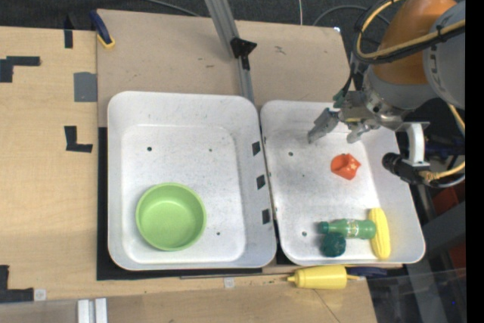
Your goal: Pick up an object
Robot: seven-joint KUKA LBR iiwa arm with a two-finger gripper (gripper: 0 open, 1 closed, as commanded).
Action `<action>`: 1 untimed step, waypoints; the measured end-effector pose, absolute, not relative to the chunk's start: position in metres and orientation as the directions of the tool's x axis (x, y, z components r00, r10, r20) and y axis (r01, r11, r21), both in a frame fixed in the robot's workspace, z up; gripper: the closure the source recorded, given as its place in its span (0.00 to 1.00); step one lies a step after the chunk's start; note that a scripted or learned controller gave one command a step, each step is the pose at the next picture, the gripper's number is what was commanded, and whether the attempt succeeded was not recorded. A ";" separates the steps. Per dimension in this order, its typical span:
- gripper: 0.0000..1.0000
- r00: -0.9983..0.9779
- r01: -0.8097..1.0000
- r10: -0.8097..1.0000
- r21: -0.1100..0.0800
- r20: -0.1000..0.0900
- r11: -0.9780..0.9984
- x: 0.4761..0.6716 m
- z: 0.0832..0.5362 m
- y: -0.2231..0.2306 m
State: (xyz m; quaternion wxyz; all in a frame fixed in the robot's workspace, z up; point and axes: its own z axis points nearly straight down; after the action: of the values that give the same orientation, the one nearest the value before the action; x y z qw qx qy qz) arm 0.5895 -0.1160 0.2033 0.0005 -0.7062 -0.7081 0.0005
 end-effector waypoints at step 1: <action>0.00 -0.002 1.000 1.000 -0.002 0.000 0.002 0.589 0.203 -0.116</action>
State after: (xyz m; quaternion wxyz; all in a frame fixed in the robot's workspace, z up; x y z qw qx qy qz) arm 0.5894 -0.1160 0.2034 0.0007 -0.7063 -0.7079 0.0005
